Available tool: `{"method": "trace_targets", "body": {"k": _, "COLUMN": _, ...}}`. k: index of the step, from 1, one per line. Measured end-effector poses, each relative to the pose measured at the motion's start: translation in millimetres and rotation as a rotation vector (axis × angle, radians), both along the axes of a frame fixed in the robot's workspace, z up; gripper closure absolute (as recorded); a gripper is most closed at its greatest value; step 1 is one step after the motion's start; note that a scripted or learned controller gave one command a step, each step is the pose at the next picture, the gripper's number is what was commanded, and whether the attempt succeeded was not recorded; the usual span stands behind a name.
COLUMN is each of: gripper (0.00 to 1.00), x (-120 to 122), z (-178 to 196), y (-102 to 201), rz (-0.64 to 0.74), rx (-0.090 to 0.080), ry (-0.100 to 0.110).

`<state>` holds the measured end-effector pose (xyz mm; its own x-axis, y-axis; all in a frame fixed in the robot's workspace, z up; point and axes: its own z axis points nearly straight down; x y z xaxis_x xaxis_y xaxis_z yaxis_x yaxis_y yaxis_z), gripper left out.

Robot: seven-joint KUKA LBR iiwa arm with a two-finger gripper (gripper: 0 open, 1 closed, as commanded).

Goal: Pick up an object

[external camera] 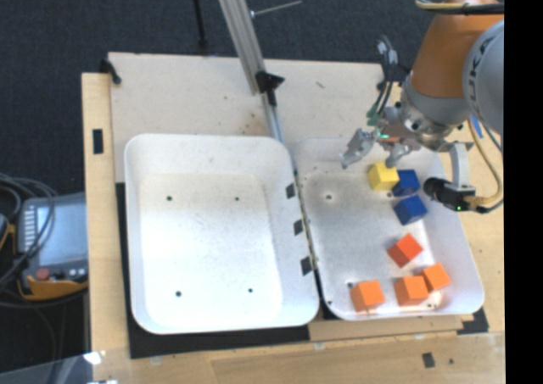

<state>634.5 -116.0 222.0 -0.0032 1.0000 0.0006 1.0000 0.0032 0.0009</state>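
Table carries two bins; claw hangs spread wide, holding nothing, beside yellow block, likely lining up a grab.

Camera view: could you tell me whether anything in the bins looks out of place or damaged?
Nothing stands out. The yellow block, blue blocks and orange blocks sit loose inside the right bin; nothing has spilled.

Two shallow white bins of matt plastic, left one and right one, both finely speckled. Pale wooden bench, matt, lightly scuffed. Slanted ribbed silver metal rail, dull sheen. Small solid blocks, matt and smooth: yellow, blue, orange. Glossy orange band above smooth grey arm casing. Dark, rough carpet-like floor.
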Motion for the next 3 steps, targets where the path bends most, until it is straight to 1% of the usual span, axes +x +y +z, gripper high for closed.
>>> {"method": "trace_targets", "body": {"k": 1, "gripper": 0.00, "x": 9.4, "z": -54.5, "y": -1.2, "rz": 0.001, "rx": -0.003, "ry": 0.005}}
{"method": "trace_targets", "body": {"k": 2, "gripper": 0.00, "x": 7.3, "z": -117.4, "y": -3.6, "rz": -0.003, "rx": -0.003, "ry": 0.006}}
{"method": "trace_targets", "body": {"k": 3, "gripper": 0.00, "x": 7.8, "z": -124.6, "y": -5.1, "rz": -0.005, "rx": -0.004, "ry": 0.001}}
